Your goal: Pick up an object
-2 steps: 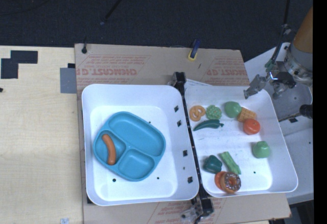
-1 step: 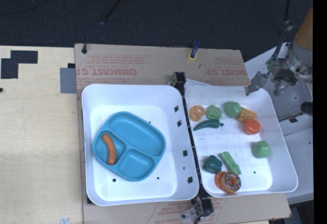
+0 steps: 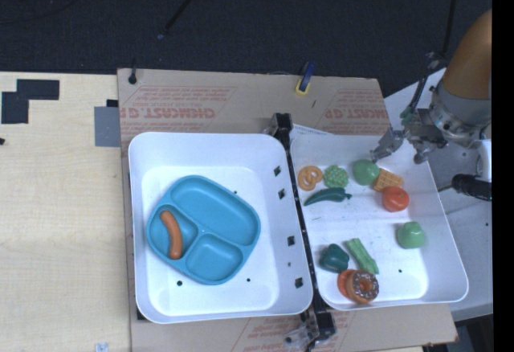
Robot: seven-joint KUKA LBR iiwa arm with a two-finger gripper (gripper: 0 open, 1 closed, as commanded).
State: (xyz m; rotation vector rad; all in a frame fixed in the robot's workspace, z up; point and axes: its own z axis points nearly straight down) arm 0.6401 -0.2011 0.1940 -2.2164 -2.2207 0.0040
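Note:
My gripper (image 3: pixel 401 149) hangs open over the far right corner of the right bin (image 3: pixel 450 278), nothing between its fingers. Just below it lie a round green fruit (image 3: pixel 365 172), a yellow waffle piece (image 3: pixel 388 179) and a red tomato (image 3: pixel 394 198). Further left sit a pretzel (image 3: pixel 309 177), a bumpy green piece (image 3: pixel 336 177) and a dark green pepper (image 3: pixel 327 197). Toward the front are a pale green piece (image 3: pixel 410 235), a teal piece (image 3: pixel 334 258), a green stalk (image 3: pixel 362 255) and a red doughnut (image 3: pixel 358 286).
The left bin (image 3: pixel 152 157) holds a blue divided plate (image 3: pixel 217 222) with an orange sausage (image 3: pixel 171 233) in its left compartment. A black divider (image 3: pixel 294 206) runs between the bins. A blue-and-yellow clip (image 3: pixel 304 78) sits at the back edge of the cardboard.

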